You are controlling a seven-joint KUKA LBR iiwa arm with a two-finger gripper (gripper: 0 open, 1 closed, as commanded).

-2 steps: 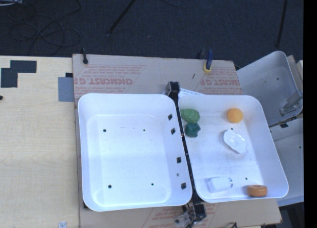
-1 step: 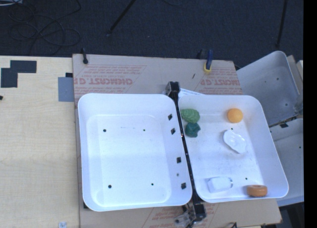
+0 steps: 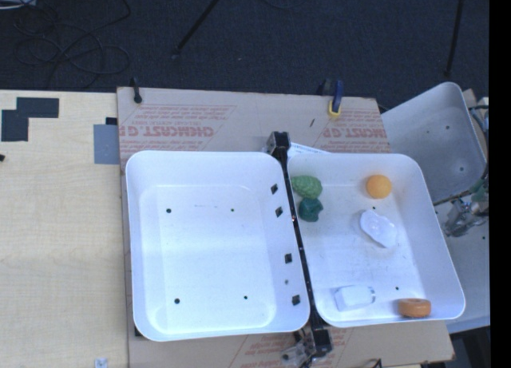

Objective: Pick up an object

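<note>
Pickable things lay in the right bin (image 3: pixel 431 223): an orange ball (image 3: pixel 378 186), green pieces (image 3: pixel 307 196), white items (image 3: pixel 378 228). The tool's state could not be told. White-on-white items risked a missed grasp; the ball might roll.

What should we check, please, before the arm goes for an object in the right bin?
1. Objects to pick in the right bin: ok. Orange ball, green lump, teal lump, two white pieces, orange disc.
2. Ball stands apart from the rest: ok.
3. Green and teal lumps separated: not ok, they touch and sit by the divider.
4. Disc away from the wall: not ok, it lies at the near rim.
5. Tool open: cannot tell.
</note>
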